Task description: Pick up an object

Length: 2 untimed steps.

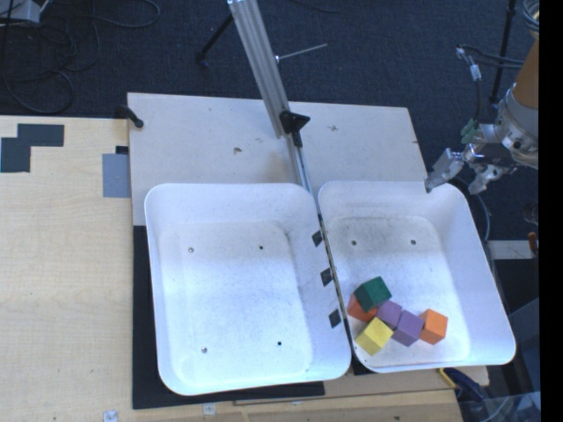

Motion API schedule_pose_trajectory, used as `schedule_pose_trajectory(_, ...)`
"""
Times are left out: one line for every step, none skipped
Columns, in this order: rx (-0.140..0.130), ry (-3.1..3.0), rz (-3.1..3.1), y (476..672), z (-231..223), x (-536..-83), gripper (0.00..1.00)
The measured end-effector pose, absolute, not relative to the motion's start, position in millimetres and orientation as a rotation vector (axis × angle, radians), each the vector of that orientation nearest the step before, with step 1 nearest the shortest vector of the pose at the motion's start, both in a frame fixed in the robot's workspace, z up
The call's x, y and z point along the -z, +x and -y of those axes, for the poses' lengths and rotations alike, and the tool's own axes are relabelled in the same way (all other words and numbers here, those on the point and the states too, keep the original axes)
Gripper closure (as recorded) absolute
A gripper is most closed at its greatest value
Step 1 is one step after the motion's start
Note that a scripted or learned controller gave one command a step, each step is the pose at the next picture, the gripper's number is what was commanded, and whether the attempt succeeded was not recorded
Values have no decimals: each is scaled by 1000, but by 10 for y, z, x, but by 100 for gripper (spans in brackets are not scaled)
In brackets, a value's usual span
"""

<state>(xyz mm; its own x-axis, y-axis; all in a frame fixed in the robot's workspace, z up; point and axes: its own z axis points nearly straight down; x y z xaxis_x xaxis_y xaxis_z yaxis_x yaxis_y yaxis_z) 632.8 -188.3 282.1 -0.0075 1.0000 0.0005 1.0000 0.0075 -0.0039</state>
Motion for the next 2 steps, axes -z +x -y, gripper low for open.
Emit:
schedule_pose_trajectory(-2, -2219, 2224, 6097, 1072, -896, 0)
schedule_pose_trajectory(-3, -2227, 2219, 6258, 1679, -910, 0)
